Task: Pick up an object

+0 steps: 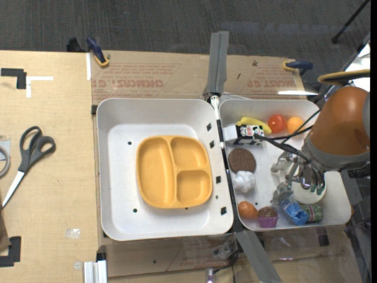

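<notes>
the arm (341, 125) comes in from the right and hangs over the right bin (330, 217), its orange band above the bin's right side. the end effector (288, 184) is down in the front half of that bin. from where i stand i cannot tell whether it is spread or pressed together.

just in front of it lie a blue crumpled object (296, 212) and a purple cup (268, 218). an orange egg-shaped object (247, 209) sits just left of the cup, near the bin's front left corner. these 3 are the things nearest the end effector.

further left in the same bin is a white crumpled lump (244, 181), with a brown round cookie (241, 159) just behind it. along the back wall are a black-and-white box (250, 132) and a banana (253, 122) right behind it. to their right are a red tomato (277, 123) and an orange (294, 123), side by side.

the left bin (112, 158) holds a yellow divided plate (175, 171) with 3 compartments, lying flat near its middle.

the 2 bins rest on a sheet of cardboard (135, 75). a blue clamp (97, 50) sits at its back left corner and a second clamp (300, 65) at its back right. on the desk (47, 217), well apart from the bins on the left, lies a pair of scissors (29, 149) with black handles.
</notes>
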`<state>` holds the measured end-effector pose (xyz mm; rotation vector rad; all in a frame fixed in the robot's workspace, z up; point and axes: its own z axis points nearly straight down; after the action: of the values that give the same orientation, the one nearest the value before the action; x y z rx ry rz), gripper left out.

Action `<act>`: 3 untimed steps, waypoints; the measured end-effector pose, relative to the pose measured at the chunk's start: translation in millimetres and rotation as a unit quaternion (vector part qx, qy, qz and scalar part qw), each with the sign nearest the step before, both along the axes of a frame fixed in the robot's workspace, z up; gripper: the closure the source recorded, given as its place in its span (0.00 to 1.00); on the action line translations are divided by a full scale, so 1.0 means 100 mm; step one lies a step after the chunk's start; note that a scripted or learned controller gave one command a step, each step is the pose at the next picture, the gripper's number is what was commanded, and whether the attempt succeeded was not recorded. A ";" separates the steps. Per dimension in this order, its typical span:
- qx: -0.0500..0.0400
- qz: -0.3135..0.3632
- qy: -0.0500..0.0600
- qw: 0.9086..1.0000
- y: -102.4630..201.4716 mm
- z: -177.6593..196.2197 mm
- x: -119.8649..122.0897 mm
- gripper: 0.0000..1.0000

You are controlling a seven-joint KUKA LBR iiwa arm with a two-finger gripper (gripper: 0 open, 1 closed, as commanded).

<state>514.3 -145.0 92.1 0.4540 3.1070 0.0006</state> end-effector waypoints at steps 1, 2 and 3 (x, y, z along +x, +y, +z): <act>-0.001 -0.020 -0.002 1.000 0.37 0.02 0.61 0.00; 0.000 -0.008 0.000 1.000 0.18 0.00 0.09 0.00; -0.001 -0.039 -0.002 0.999 0.18 0.02 0.64 0.00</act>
<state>578.5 -126.5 93.9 0.5735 3.0824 -0.0006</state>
